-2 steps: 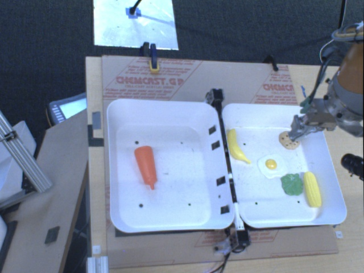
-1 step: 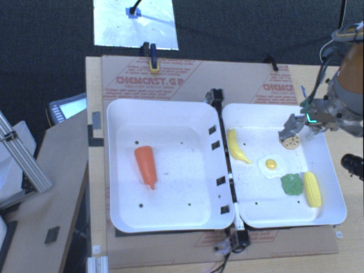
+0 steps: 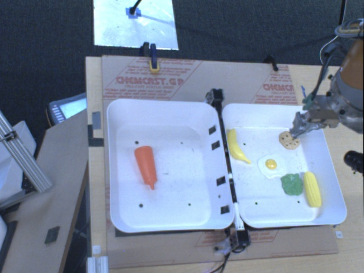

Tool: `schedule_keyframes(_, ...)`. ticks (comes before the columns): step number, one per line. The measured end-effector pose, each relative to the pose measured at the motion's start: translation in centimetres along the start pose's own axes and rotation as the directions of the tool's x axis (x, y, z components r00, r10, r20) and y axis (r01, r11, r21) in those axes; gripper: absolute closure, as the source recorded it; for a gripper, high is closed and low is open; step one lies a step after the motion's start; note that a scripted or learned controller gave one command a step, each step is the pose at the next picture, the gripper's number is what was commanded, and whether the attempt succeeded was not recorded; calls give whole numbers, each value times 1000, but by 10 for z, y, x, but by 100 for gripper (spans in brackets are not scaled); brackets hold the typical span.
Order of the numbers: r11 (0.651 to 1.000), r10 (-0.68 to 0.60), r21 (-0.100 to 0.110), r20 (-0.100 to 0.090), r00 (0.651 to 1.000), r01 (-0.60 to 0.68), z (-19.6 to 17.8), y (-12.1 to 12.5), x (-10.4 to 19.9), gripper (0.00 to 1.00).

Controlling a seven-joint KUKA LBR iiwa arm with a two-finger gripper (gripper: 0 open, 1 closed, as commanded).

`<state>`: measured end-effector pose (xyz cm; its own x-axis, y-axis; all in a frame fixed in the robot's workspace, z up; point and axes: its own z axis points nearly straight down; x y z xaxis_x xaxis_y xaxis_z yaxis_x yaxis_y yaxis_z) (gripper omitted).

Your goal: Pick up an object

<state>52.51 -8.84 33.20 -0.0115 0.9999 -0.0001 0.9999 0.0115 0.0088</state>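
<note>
Right bin (image 3: 335, 209): banana (image 3: 236, 147), egg (image 3: 272, 166), cookie (image 3: 289, 140); fingers' (image 3: 296, 127) state unclear.

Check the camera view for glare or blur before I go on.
Camera view: even light, soft shadows; both bins bright white but items readable; gripper slightly blurred over the cookie; the carrot is sharp; the floor is dark.

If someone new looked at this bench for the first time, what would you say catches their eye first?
Probably the orange carrot, lying alone in the left bin. Next, the cluster in the right bin: a banana, a fried egg, a green leafy piece and a corn cob. The gripper hangs at a round cracker near that bin's far side.
</note>
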Motion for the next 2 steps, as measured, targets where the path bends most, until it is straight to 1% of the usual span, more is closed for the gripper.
schedule_keyframes(1,1000,-6,0,-4,1000,6,-58,4,117,100)
schedule_keyframes(2,1000,9,6,0,1000,-9,-56,3,109,0)
